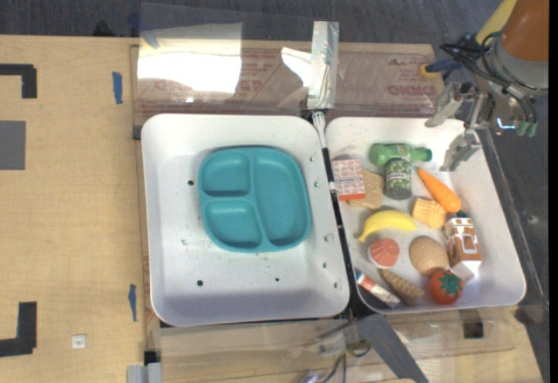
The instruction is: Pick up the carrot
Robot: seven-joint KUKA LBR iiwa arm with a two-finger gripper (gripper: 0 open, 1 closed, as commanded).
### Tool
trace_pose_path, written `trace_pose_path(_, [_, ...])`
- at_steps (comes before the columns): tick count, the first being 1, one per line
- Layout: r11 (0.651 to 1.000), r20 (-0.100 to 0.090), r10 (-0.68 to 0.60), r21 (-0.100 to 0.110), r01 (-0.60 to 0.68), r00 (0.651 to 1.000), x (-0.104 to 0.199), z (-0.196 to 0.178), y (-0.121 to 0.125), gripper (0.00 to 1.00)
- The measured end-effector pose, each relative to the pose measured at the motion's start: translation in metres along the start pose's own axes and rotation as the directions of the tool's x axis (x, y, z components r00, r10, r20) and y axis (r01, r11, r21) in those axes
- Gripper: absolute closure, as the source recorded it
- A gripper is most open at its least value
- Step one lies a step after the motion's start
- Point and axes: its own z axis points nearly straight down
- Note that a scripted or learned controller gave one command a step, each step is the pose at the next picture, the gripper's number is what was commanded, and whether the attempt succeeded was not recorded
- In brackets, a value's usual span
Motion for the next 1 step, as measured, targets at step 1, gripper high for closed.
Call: trace_pose_path(1, [0.994, -0.001, -0.108, -0.001, 0.108, 0.994, -0.0043, 0.1230, -0.0182, 0.00])
